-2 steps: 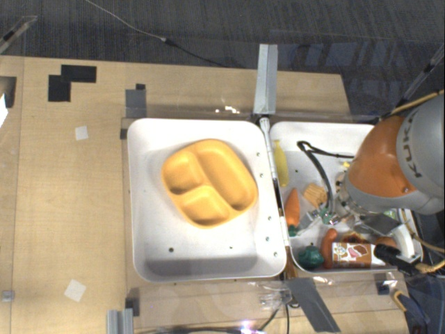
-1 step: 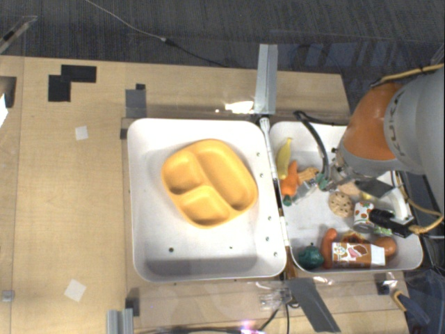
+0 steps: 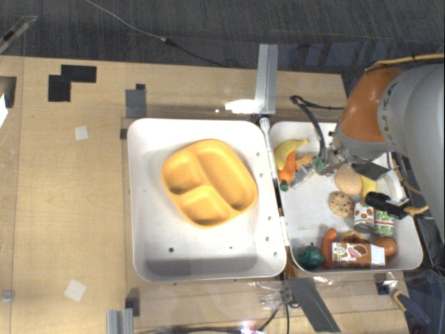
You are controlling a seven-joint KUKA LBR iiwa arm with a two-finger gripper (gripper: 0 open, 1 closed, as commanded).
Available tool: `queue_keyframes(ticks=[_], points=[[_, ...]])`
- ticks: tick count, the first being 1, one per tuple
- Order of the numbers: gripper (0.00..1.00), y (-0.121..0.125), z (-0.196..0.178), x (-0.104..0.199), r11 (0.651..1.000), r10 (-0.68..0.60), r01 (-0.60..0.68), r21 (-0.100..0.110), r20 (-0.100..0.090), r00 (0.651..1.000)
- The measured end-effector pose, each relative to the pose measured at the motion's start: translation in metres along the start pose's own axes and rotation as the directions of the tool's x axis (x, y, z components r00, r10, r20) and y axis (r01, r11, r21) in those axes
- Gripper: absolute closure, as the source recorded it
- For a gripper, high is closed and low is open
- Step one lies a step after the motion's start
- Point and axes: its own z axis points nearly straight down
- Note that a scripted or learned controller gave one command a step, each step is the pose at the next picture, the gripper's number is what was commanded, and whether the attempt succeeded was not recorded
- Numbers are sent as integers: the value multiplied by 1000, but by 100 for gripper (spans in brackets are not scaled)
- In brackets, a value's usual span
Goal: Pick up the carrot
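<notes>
The carrot [image 3: 287, 167] lies at the left edge of the right bin [image 3: 306, 228], just under the banana [image 3: 286, 149], with the gripper [image 3: 311, 168] right beside it, its state impossible to tell, so the approach seems underway and a firm closing comes next.

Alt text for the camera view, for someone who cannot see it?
The grey arm's claw is low in the right bin, beside the carrot and a banana. More toy food lies along that bin's right side and front. The left bin holds a yellow divided plate.
</notes>
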Motion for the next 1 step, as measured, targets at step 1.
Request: queue_keyframes(ticks=[1], points=[[0, 35, 1, -14, 948, -318, 318, 1, 0, 948]])
